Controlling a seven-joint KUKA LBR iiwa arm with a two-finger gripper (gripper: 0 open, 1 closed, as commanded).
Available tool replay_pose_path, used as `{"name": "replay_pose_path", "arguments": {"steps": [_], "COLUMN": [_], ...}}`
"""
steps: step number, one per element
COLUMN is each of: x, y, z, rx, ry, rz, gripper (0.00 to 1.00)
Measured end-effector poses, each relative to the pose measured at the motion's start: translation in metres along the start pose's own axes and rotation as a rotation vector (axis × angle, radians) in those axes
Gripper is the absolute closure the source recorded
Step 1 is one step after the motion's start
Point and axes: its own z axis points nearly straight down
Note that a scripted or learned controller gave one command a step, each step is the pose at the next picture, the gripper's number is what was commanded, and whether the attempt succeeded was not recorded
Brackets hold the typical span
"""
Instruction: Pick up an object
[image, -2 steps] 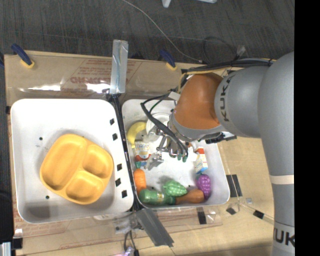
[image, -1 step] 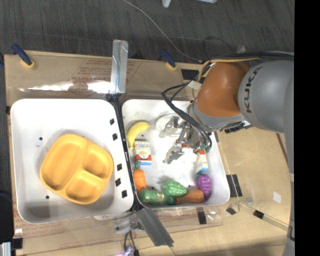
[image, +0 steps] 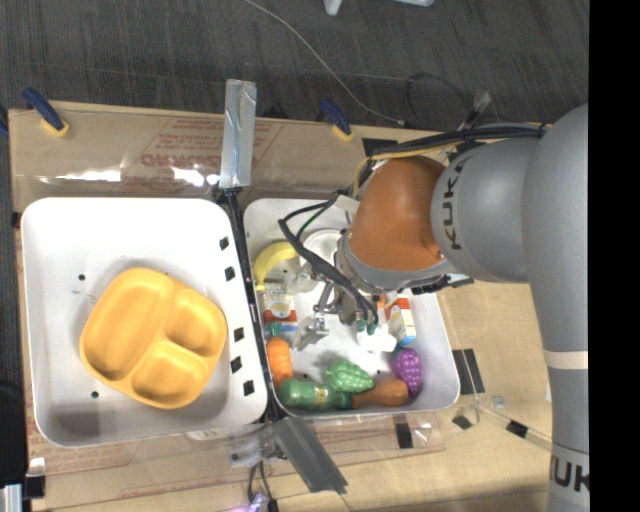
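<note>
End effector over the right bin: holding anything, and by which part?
Cannot be told. The end effector sits low among the toys in the right bin, its tip hidden in clutter.

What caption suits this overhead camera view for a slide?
Grey arm lowers its claw into the right white bin of toy food; yellow divided plate fills the left.

"KUKA" reads clearly in dark letters running down the grey arm (image: 500, 215), right beside its orange band. Lower down on the arm, at the frame's bottom edge, the letters "KU" begin a second such mark, cut off there. On the cardboard sheet (image: 190, 150) behind the bins there is faint red print, too washed out to read. The small packets in the right bin (image: 440, 350) carry labels, illegible from here.
</note>
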Motion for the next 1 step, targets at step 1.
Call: {"name": "replay_pose_path", "arguments": {"steps": [1], "x": [-0.0044], "y": [0.0015], "z": [-0.0131], "rx": [0.0], "ry": [-0.012], "rz": [-0.006], "gripper": [1.0]}}
